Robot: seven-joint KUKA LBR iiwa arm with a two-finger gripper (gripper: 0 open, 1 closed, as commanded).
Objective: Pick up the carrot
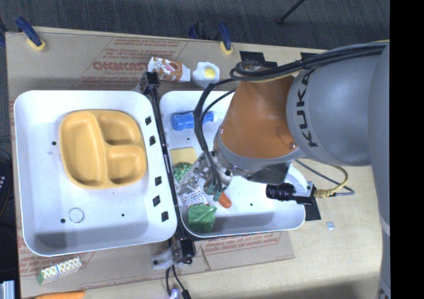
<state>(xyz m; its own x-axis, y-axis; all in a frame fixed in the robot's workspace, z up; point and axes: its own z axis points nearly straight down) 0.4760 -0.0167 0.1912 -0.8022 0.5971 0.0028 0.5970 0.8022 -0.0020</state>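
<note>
Low in the right bin (pixel 285 221), the gripper (pixel 213 185) (grip state unclear) hangs beside the carrot (pixel 224 201).

The grey arm (pixel 338 109) is showing black capital letters, "KUKA", on its housing, running down its side at about 3 o'clock of the view; the last letter is partly cut by the curve.

The cardboard sheet (pixel 132 59) under the bins is carrying red print. At about 11 o'clock one big word is standing above the left bin; it seems to begin with "CHEMCAS", but the end is hidden. The small red lines around it are too fine to read. More red print is lying on the cardboard at 6 o'clock and at 7 o'clock, also not readable.
</note>
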